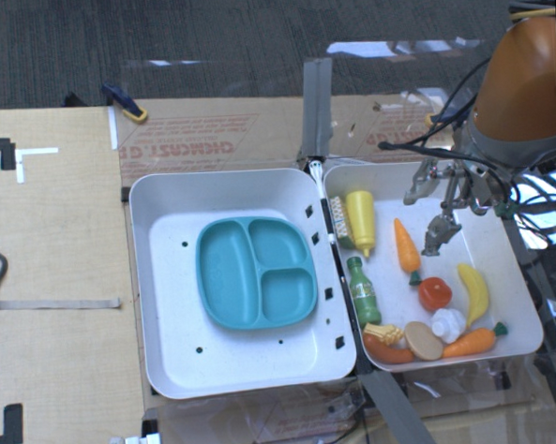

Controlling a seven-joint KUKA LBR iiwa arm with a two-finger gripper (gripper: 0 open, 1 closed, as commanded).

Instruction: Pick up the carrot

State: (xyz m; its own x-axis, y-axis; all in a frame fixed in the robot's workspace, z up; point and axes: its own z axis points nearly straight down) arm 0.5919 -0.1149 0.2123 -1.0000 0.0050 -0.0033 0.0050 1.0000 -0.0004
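- Near wall of the right bin [539,346]: a second carrot [470,343] is crowded among a tomato [435,293], banana [473,292] and corn [382,333].
- Bin centre: the carrot [406,246] is seen lying free on bare floor, a green bottle [362,291] and a yellow bottle [360,219] to its left.
- Just right of it, the gripper [441,230] is held low; whether the fingers are apart cannot be told.
- Left bin [161,299]: a teal plate [258,272] is held.

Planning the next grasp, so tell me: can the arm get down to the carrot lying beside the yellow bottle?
Probably yes. The carrot lies apart from its neighbours, and the gripper hangs close beside it.
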